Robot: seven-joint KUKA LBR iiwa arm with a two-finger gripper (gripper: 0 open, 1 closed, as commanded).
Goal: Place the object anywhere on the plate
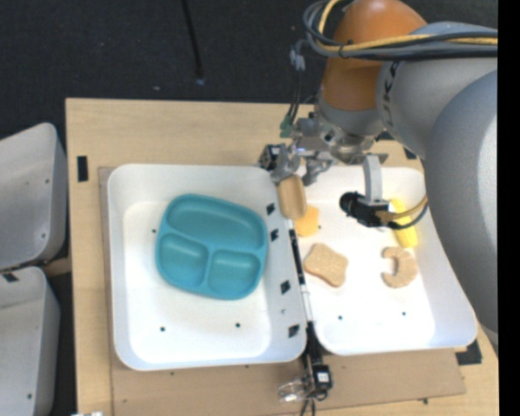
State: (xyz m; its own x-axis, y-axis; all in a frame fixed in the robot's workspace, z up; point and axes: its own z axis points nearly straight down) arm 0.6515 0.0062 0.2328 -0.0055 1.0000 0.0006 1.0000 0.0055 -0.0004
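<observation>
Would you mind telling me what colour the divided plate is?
The plate is teal blue, clearest in the camera view.

the teal plate (211,246) looks like smooth matt plastic. both white bins (139,336) look like smooth plastic with a slight sheen. the bench (173,113) is pale matt wood. the bread slice (325,265) looks rough and porous.

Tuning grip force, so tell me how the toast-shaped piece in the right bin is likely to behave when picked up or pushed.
The toast slice lies flat, so it should slide rather than roll. It looks like thin toy food, probably light and stiff. A flat-lying piece offers the hand little edge, so pinches may slip. A sideways push could bump the yellow chunk close by.
</observation>
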